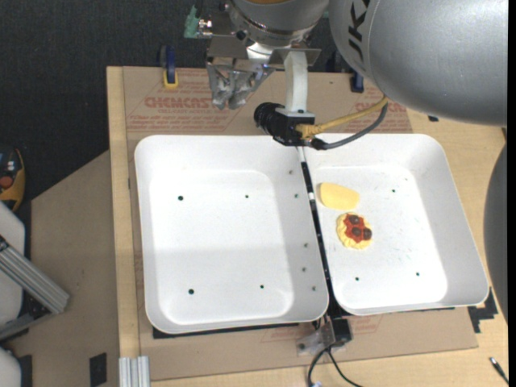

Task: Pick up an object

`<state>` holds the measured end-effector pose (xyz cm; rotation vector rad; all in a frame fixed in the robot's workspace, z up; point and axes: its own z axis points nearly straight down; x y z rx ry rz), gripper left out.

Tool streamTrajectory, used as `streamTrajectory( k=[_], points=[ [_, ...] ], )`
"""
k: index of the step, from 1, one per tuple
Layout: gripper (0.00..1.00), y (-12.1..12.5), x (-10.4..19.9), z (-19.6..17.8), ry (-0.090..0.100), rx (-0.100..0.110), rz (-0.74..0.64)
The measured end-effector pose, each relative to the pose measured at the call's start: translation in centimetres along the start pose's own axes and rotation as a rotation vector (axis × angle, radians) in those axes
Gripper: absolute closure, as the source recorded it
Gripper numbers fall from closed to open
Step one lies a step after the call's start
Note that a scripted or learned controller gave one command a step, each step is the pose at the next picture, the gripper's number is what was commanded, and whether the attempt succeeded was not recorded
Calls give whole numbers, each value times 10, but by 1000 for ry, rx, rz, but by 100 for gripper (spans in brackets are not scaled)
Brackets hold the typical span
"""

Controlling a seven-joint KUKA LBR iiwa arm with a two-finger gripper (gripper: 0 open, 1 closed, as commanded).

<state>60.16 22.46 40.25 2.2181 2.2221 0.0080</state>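
Observation:
Two small objects lie in the right bin (435, 216): a plain yellow lump (338, 196) near the bin's left wall, and just below it a round yellow piece with red and dark spots (355, 231). My gripper (232, 89) hangs high over the far edge of the bench, behind the left bin (161, 240), well away from both objects. Its metal fingers (222, 92) point down, close together, with nothing between them.
A black camera with a yellow cable (284, 124) hangs from the wrist over the far end of the seam between the bins. Blue clamps (169, 63) hold the cardboard base at the back. A cable plug (326, 334) sits at the front edge.

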Motion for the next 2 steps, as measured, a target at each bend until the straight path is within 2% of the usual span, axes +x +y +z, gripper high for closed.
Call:
streamTrajectory(
  k=[1, 2],
  points=[
    [100, -3, -1, 117, -7, 18, 3],
    [100, 15, 0, 80, -1, 0, 1]
  ],
)
